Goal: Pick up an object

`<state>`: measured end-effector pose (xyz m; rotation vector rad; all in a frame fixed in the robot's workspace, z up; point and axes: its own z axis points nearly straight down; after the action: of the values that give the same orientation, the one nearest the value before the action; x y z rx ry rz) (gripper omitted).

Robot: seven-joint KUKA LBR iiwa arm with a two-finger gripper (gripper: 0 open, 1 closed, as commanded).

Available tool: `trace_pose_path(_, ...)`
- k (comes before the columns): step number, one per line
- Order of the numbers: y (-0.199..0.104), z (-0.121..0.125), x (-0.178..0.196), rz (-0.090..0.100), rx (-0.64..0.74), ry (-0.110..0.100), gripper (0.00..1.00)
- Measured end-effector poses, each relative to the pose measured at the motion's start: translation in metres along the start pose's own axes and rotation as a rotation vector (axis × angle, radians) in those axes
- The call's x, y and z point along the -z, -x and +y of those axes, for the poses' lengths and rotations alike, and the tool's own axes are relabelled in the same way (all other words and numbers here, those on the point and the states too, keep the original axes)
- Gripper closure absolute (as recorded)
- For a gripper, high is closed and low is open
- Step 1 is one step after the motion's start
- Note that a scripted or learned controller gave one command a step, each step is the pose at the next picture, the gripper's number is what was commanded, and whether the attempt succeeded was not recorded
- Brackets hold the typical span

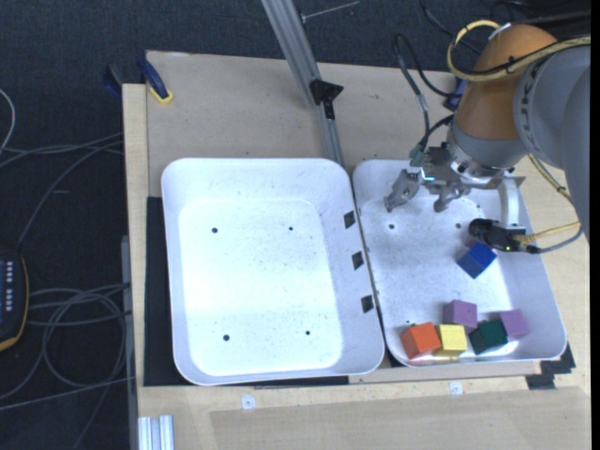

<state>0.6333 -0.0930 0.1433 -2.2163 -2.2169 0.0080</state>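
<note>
Two white bins [253, 181] sat on the tabletop [234, 101]; the claw [420, 195], fingers spread wide and holding nothing, hovered upper right; six blocks: one blue block [476, 260] mid-right, five blocks [464, 331] clustered lower right.

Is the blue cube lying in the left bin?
No, the blue cube lies in the right bin, apart from the other blocks near that bin's front edge.
</note>
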Motion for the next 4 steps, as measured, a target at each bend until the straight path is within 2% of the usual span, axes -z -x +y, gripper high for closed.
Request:
trace_pose_path(1, -0.001, -0.001, -0.047, 0.0, 0.0, 0.001, 0.0)
trace_pose_path(2, -0.001, 0.002, -0.032, 0.0, 0.0, 0.01, 1.0)
trace_pose_path(3, 0.0, -0.006, 0.017, -0.001, 0.0, 0.015, 1.0)
trace_pose_path(4, 0.001, -0.002, 0.062, -0.002, 0.001, 0.016, 1.0)
